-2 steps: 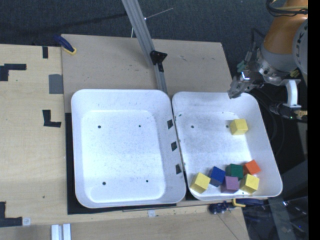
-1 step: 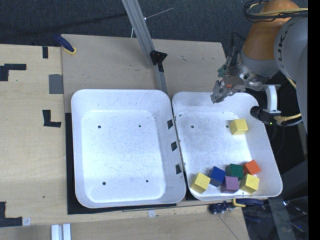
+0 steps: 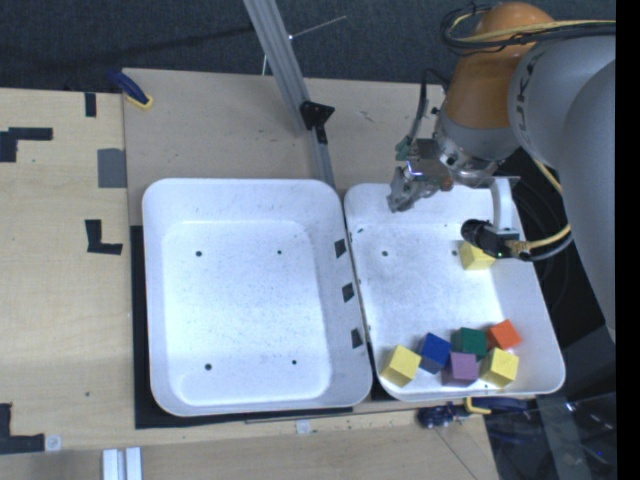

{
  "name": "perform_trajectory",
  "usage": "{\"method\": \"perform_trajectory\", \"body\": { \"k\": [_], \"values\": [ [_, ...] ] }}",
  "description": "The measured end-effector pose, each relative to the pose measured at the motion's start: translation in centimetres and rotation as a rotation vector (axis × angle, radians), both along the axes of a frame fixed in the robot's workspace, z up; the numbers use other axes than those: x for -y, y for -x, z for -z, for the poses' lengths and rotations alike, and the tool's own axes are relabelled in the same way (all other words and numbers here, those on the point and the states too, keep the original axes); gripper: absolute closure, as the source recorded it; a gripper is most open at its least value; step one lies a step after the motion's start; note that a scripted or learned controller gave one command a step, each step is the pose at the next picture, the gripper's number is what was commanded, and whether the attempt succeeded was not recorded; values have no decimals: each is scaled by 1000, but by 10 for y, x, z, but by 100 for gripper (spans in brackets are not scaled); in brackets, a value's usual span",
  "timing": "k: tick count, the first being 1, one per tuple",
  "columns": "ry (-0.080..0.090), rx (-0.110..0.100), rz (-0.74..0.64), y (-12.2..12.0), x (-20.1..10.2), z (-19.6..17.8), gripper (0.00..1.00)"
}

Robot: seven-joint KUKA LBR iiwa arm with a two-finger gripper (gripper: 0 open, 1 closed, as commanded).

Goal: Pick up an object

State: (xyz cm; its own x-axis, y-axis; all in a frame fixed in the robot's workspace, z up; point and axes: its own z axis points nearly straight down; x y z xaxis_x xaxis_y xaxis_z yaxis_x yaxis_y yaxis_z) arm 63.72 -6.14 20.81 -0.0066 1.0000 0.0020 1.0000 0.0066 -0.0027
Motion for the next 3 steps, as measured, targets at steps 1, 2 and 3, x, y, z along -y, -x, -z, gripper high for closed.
{"method": "perform_trajectory", "body": {
  "k": [1, 2, 3],
  "values": [
    [0, 0, 1, 15, -45, -2, 100],
    [-1, 1, -2, 26, -107, -13, 100],
    [1, -1, -1, 33, -160, -5, 100]
  ]
}}
